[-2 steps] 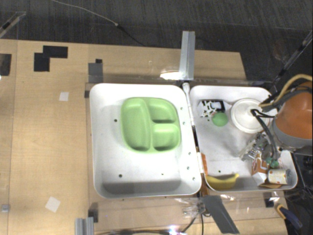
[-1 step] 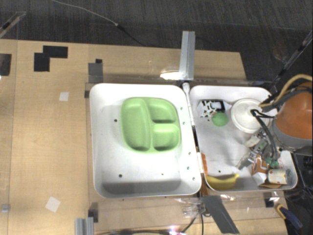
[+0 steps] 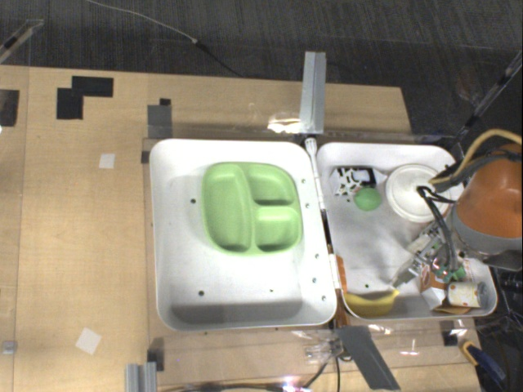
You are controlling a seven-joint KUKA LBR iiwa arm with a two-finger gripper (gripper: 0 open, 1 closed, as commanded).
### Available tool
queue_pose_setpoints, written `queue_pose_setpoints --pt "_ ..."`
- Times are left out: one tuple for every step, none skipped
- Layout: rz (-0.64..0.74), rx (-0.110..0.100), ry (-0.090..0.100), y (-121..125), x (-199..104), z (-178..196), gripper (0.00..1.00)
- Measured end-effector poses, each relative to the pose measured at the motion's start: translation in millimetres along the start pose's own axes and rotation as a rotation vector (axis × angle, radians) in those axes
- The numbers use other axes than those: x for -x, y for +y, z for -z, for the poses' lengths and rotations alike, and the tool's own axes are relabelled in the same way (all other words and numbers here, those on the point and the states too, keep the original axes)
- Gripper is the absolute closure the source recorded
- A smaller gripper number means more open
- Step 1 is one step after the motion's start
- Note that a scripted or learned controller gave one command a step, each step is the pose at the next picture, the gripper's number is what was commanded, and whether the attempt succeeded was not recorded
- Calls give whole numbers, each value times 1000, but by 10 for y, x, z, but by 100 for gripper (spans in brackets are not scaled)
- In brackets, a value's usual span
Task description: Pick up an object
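Overhead, a pale wooden worktop [image 3: 73, 243] carries two shallow white plastic bins with rounded corners, set side by side. Filling the middle of the left bin [image 3: 176, 296] is a glossy light-green tray [image 3: 249, 207], rounded and moulded into three compartments. The grey arm with its orange band [image 3: 490, 198] leans over the right bin [image 3: 359, 251] from that bin's right edge, trailing black and yellow cables. A round white lid or bowl [image 3: 409, 190] sits near the right bin's far edge, close to a small green ball [image 3: 367, 199], which lies just beside a black-and-white patterned piece [image 3: 351, 178]. A curved yellow banana [image 3: 372, 302] rests against the near edge. The metal claw [image 3: 417, 268] points down just above and right of the banana; whether it is clenched or released cannot be told. A small orange-and-white packet [image 3: 458, 294] lies in the near right corner.
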State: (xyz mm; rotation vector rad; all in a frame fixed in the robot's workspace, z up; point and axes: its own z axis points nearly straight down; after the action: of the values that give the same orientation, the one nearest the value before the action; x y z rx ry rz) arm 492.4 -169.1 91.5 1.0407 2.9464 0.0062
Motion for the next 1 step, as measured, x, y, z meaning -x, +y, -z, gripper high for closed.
queue_pose_setpoints --pt "-58 -3 -8 82 -68 -1 0"
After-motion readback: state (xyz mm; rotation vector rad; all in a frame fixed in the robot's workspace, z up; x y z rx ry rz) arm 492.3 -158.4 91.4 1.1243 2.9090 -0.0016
